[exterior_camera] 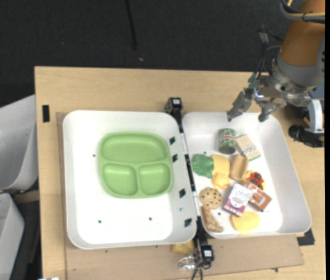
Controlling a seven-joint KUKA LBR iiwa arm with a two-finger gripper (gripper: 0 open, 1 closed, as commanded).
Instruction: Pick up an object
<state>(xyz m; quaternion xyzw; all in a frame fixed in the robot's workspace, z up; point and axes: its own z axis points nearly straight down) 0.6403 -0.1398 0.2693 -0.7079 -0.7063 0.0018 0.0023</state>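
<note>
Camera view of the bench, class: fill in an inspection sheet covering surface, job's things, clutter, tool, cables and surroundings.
Surface: wooden bench bearing two white bins side by side.
Job's things: right bin holds a heap of toy food, including a green can, a cookie, a yellow disc and a small purple packet.
Clutter: left bin holds a green divided plate.
Tool: tool open, holding nothing, hanging above the right bin's far edge.
Cables: thin dark line on the dark floor beyond the bench.
Surroundings: white object left of the bench.
</note>
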